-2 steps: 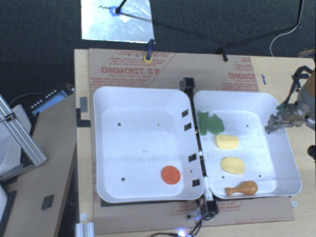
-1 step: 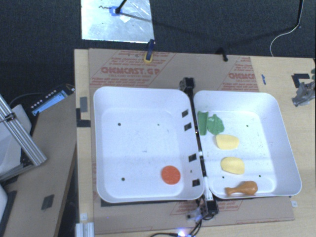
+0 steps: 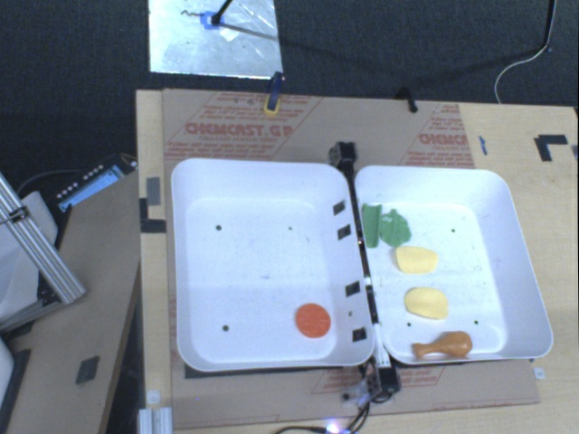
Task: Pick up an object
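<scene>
Jaws state: cannot be told, whether spread or pressed together. Left bin holds one orange disc near its front right corner. Right bin holds, in a column along its left side from back to front, a green piece, a yellow piece, a second yellow piece and a brown drumstick, each lying apart from the next; both bins rest on the surface.

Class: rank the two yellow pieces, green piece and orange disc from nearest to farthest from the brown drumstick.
1. Lower yellow piece, just above the drumstick in the right bin.
2. Upper yellow piece, mid right bin.
3. Green piece, right bin's top left, and orange disc, left bin: too close to call.
</scene>
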